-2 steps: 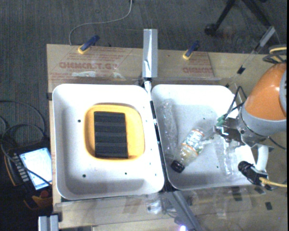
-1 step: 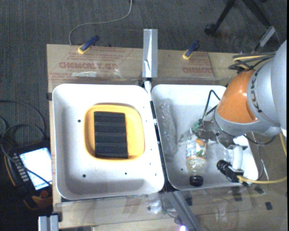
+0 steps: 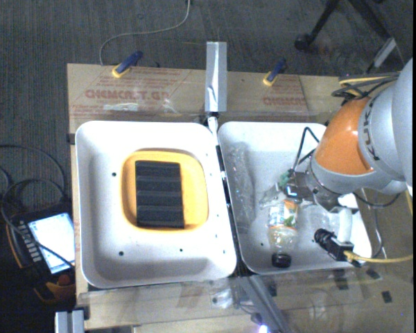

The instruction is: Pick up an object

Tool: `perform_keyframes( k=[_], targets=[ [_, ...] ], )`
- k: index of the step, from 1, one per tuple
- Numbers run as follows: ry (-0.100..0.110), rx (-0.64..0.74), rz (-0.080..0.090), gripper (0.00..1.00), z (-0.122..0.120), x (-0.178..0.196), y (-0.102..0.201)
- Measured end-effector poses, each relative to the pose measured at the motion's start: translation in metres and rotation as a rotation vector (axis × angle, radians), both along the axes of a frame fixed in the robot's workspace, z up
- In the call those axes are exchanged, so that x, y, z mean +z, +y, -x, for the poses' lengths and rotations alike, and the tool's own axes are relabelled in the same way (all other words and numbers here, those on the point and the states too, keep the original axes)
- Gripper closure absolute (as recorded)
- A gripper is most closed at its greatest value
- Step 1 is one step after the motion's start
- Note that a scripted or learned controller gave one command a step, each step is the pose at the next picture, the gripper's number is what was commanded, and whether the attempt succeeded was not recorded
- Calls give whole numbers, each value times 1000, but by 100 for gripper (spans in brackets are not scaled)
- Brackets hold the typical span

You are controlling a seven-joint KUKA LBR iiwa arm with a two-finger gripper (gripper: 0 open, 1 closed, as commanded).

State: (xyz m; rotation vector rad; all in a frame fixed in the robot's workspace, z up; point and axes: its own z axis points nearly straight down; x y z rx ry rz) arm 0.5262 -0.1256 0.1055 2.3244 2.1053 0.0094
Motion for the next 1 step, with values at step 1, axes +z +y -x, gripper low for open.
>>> perform_keyframes(
  k=[1],
  targets=[
    [11,206,1,100,-57,77,49]
  ],
)
